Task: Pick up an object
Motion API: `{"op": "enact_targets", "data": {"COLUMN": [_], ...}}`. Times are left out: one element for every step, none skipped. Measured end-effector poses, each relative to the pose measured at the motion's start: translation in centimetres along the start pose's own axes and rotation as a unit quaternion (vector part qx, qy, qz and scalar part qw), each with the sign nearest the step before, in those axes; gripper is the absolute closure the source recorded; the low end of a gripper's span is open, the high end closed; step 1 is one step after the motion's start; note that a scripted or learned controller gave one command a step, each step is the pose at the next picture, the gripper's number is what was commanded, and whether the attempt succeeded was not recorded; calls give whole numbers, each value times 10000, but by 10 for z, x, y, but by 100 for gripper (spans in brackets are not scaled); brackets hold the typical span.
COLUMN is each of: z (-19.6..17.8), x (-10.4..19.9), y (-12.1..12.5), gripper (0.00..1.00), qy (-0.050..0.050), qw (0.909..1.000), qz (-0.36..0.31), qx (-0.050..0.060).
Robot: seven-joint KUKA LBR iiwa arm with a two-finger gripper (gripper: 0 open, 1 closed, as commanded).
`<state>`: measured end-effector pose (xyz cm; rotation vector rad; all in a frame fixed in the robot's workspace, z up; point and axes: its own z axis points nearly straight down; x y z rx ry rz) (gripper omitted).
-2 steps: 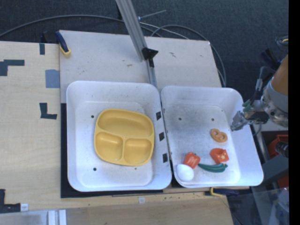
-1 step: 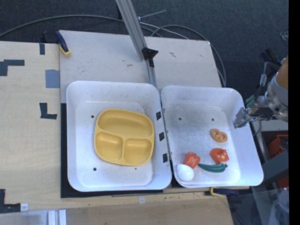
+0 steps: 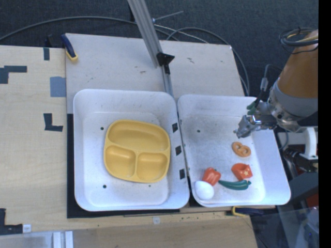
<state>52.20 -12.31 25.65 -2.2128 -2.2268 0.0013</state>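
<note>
Pretzel point(image 3: 241, 149) lies just below my gripper point(image 3: 243, 130) in the right bin point(image 3: 207, 112), nearest of the items; finger state I cannot tell.

a: what sits well left of the gripper point(image 3: 245, 129)?
b: a yellow three-compartment plastic plate point(image 3: 137, 150), lying in the shallow white left bin point(image 3: 83, 138).
a: and up-left of it?
b: a slanted grey metal rail point(image 3: 146, 25); farther left, a blue-and-yellow clamp point(image 3: 69, 47).
</note>
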Motion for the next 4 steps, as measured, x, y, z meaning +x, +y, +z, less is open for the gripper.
{"op": "enact_targets", "data": {"z": [-2,7,3,15], "x": [51,113,166,209], "y": [20,37,51,56], "gripper": [100,100,100,100], "qy": [0,-1,4,-4], "qw": [10000,10000,10000,10000], "qz": [-5,-8,-5,3], "qx": [-7,-2,-6,1]}}
